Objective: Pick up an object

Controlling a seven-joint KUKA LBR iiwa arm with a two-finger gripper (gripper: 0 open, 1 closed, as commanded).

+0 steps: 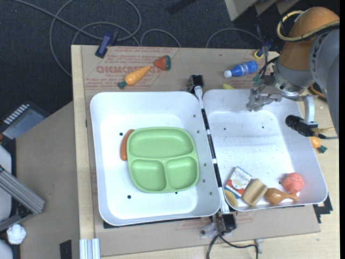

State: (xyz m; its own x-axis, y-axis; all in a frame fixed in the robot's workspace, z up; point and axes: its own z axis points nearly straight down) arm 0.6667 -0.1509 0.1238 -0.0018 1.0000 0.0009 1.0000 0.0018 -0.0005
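Two shallow white bins side by side on the brown cardboard-covered tabletop [161, 72].

Left white bin [105, 144]: one light-green plastic divided plate [161, 158] with three compartments, roughly centred. One orange-red sausage-shaped piece [124, 144] sits just at the plate's left edge, partly tucked under it. Two items total in that bin.

Right white bin [259, 144]: four pickable objects, all bunched along the near edge. One small white-and-red printed carton [237, 181], one tan cylindrical bread-roll-like piece [253, 192] touching it, one brown-orange curved piece [277, 197] just right of the roll, one pink lumpy round toy [294, 182] near the right corner. The rest of the bin floor is bare with dark specks.

Grey arm with orange band [310, 34] comes in from the right. The claw [259, 102] hangs over the far edge of the right bin, well apart from the four objects. Nothing visible between the fingers; can't tell whether they're spread or pressed together, too small and dark.

Outside the bins on the tabletop: one orange toy carrot with a green-red tip [143, 72] behind the left bin, one blue-and-white plastic bottle [241, 69] behind the right bin, one blue clip [105, 43] at the far left corner.
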